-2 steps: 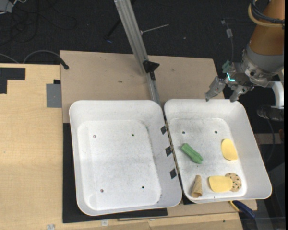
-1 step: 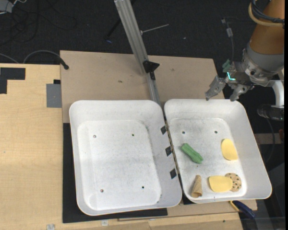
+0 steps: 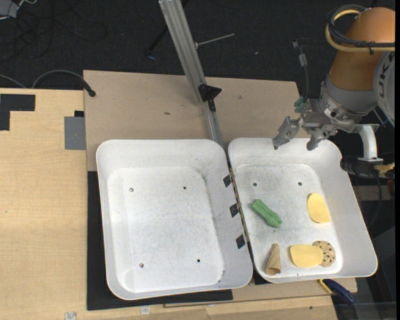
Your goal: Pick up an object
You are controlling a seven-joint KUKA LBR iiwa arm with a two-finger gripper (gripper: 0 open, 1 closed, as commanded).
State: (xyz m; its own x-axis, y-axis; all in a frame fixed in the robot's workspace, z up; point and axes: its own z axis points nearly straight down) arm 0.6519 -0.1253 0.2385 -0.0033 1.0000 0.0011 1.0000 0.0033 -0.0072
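Gripper (image 3: 297, 137) poised above the far rim of the right bin (image 3: 360, 245), fingers spread apart with nothing between them, hung from the grey arm (image 3: 357, 79) reaching in from the right. Below and nearer the camera, well apart from the fingers: green pickle-like piece (image 3: 267, 213) mid-bin, yellow oval (image 3: 318, 207) toward the right wall, and by the near edge a tan cone (image 3: 273, 259), a yellow slab (image 3: 305, 256) and a cookie (image 3: 325, 252) touching it; left bin (image 3: 113, 212) alongside. Seemingly the approach step, no pick yet begun; next, probably choosing one piece, centring over it, then descending with fingers straddling it before closing.
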